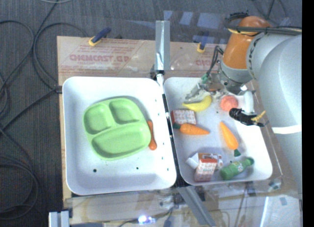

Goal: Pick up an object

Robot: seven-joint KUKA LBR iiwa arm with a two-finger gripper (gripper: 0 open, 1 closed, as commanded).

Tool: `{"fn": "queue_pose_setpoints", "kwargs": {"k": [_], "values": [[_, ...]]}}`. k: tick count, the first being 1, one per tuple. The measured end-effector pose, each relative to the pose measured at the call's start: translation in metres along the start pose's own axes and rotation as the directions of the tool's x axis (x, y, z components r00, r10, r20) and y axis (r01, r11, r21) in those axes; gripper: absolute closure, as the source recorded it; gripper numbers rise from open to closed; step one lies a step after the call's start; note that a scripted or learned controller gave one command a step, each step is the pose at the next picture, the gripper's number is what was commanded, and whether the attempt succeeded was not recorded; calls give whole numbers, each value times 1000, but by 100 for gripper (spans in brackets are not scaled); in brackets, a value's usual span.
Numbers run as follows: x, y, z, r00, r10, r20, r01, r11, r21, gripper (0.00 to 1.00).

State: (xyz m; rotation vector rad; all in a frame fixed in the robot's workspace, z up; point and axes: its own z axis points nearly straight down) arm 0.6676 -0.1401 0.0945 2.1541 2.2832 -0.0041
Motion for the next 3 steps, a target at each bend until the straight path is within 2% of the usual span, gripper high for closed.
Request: {"fn": "queue_pose_setpoints", "kwargs": {"k": [1,2,3], "values": [[0,0,-9,1000,-2,3,2,1000,3,100],[67,-5,-168,997,75,-2,-75,997,1,100],[93,6,-166,1000,-17,1,17,1000,3,100]]}}
